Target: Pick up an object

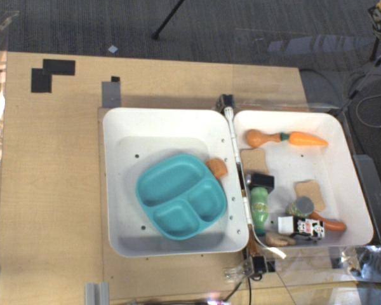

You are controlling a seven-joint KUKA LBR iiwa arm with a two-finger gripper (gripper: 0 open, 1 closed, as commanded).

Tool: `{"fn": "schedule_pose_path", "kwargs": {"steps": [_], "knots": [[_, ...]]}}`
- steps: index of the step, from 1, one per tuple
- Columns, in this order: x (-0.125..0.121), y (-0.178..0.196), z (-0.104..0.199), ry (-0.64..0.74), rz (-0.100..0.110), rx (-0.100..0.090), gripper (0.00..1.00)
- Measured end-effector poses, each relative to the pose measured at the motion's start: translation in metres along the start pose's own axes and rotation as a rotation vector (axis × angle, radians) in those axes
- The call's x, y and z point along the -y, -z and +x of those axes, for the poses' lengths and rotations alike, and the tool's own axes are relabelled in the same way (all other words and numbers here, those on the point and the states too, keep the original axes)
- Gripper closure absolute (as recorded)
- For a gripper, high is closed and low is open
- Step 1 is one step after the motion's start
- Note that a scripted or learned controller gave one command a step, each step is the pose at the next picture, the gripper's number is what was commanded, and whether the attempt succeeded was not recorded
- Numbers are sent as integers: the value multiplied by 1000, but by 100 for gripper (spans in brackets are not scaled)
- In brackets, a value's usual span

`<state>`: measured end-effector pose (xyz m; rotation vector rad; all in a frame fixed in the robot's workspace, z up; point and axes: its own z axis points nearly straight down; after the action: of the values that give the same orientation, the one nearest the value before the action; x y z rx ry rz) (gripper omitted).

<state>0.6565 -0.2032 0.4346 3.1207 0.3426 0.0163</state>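
Observation:
The left bin (pixel 120 170) holds a teal divided plate (pixel 181 196), and a small orange-brown lump (pixel 217 168) touches its upper right rim. In the right bin (pixel 343 164), an orange carrot (pixel 307 140) and a tan gourd-shaped piece (pixel 261 138) lie end to end along the far wall. A green bottle (pixel 260 207) with a black piece (pixel 261 182) at its top lies by the divider. Near the front wall lie a white and black box (pixel 300 226), a grey-green round thing (pixel 303 206), a red-orange sausage shape (pixel 331 223) and a tan piece (pixel 280 239).
Two brown flat squares (pixel 254 162) (pixel 309 192) lie on the right bin's floor. Black tape marks (pixel 51 74) sit on the wooden bench at the far left. Cables (pixel 368 100) hang beyond the right bin, and a clamp with wires (pixel 257 265) sits at the front between the bins.

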Motion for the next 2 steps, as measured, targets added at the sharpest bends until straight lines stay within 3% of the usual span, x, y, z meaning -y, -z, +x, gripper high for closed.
{"fn": "schedule_pose_path", "kwargs": {"steps": [1, 2], "knots": [[-2, 69, 9, 4, 1, 0, 100], [15, 103, 11, 0, 3, 3, 100]]}}
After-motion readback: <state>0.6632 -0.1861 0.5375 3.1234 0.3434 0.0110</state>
